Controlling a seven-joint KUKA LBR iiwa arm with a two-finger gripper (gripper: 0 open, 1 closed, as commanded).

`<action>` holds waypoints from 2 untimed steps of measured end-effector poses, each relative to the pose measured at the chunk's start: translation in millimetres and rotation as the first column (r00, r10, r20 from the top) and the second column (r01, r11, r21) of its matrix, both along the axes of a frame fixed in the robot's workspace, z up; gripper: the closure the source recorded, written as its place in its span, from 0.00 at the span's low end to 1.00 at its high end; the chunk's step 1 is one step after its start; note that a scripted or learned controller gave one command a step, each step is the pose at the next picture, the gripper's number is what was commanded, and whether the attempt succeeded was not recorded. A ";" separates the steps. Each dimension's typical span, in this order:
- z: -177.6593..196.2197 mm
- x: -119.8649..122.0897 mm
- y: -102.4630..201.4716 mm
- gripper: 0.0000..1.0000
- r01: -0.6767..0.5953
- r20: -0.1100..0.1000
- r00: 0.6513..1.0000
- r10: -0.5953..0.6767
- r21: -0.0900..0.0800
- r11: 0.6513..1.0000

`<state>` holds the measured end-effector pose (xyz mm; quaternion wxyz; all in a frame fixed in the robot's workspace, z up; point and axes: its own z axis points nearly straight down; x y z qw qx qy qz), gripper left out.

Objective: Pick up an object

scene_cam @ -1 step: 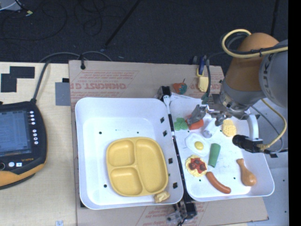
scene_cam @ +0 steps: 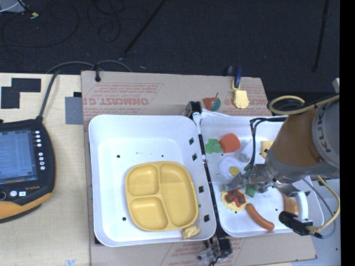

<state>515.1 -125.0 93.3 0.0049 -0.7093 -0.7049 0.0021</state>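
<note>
My gripper (scene_cam: 242,185) reaches in from the right and hangs low in the right bin (scene_cam: 260,233), just above a yellow and red toy (scene_cam: 234,199). A small green piece (scene_cam: 250,192) lies beside the gripper. A red-orange sausage (scene_cam: 259,217) lies in front of it. Farther back lie a green toy (scene_cam: 213,146), an orange-red toy (scene_cam: 229,143) and a clear round piece (scene_cam: 228,165). The grey arm with its orange band (scene_cam: 297,143) hides the bin's right part.
The left bin (scene_cam: 105,148) holds a yellow divided plate (scene_cam: 161,195), with a small yellow piece (scene_cam: 190,231) at its front edge. Behind the bins on the cardboard lie a red toy (scene_cam: 211,102) and a yellow brush (scene_cam: 240,97). A tablet pendant (scene_cam: 22,165) sits far left.
</note>
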 end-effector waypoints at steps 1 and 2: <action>15.9 4.6 -0.7 1.00 0.001 0.008 1.000 -0.001 0.000 1.000; 4.6 -13.1 -36.3 1.00 -0.005 0.005 1.000 0.005 -0.004 1.000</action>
